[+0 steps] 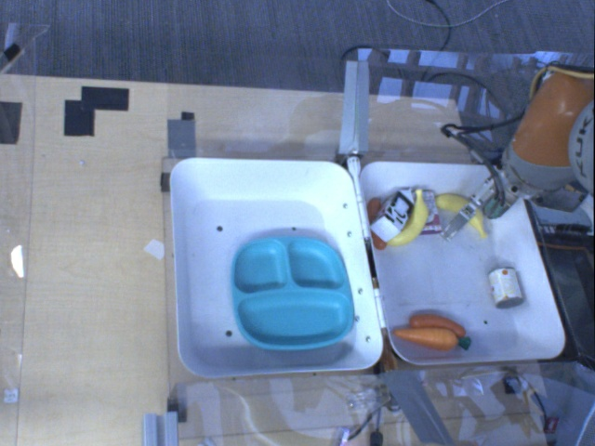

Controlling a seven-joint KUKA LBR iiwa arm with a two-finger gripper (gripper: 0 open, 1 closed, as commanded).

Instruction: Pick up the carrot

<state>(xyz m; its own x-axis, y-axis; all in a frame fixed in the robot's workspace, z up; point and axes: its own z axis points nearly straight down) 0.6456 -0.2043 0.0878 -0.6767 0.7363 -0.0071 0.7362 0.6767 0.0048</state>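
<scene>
A pale wooden bench point(84, 249) filled most of the view, with a few black square marks near its far left corner and dark grey carpet point(186, 17) beyond it, where a thin white cable lay looped. Two shallow white bins sat side by side on the bench, held by grey metal brackets at the corners and along the seam between them. The left bin point(200, 249) held a blue divided plate point(293, 291), lying flat toward its near right part. In the right bin point(535, 286), the carrot point(429, 337) lay on its side along the near wall, its green end pointing right, and a second orange piece point(437, 322) lay touching it just behind. A small white-and-tan can point(505, 286) lay near the right wall, well apart from the carrot. At the far left of that bin a banana point(414, 221) curved over a black-and-white packet point(398, 210), with something red-orange beside the seam. The arm, grey with its orange band point(548, 124), reached in from the right, and the gripper point(462, 219) hung low over the far part of the right bin, near the yellow fruit and well away from the carrot. Its two thin fingers stood a little spread, with nothing clearly between them.
</scene>
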